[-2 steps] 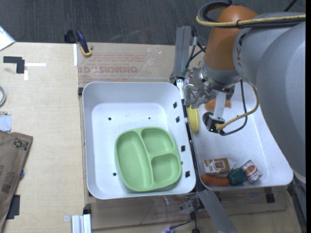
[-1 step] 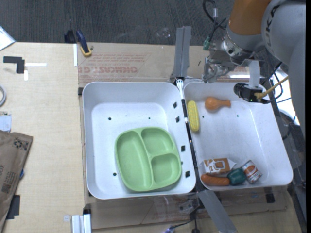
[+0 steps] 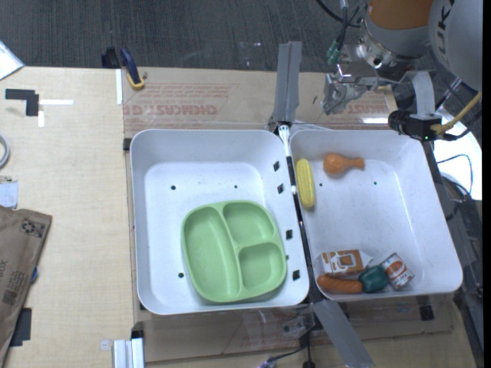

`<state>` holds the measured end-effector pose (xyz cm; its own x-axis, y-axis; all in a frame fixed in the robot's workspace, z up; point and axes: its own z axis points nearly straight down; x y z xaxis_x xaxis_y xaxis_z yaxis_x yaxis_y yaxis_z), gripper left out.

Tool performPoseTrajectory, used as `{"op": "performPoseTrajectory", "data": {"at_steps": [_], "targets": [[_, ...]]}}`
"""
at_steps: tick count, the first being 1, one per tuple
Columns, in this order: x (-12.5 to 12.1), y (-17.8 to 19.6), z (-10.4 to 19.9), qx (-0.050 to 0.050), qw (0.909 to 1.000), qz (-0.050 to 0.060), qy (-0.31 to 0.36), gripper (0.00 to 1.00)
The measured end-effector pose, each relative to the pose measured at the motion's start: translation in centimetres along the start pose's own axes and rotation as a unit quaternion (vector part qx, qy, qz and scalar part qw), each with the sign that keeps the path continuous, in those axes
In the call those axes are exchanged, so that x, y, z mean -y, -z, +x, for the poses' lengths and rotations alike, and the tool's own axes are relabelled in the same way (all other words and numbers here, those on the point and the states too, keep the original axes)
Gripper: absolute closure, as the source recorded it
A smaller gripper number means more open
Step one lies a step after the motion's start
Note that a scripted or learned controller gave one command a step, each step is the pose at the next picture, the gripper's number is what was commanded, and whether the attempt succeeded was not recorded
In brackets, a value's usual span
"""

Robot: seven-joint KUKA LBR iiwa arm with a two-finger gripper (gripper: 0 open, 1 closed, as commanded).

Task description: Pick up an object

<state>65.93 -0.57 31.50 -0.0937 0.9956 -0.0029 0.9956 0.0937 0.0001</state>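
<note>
Hovering beyond the right bin [image 3: 430, 205], the pincer [image 3: 341, 96] (its state cannot be told) holds nothing; the drumstick [image 3: 342, 164] lies nearest, so descent into the bin seems next.

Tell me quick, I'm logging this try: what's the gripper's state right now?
Gripper: above the far edge of the right bin, nothing between its fingers; open or shut cannot be told.
</note>
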Motion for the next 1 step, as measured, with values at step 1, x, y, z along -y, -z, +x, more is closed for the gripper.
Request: {"op": "performPoseTrajectory", "data": {"at_steps": [1], "targets": [[5.24, -10.72, -2.1, -0.001, 0.9964, 0.001, 0.085, 1.0]]}}
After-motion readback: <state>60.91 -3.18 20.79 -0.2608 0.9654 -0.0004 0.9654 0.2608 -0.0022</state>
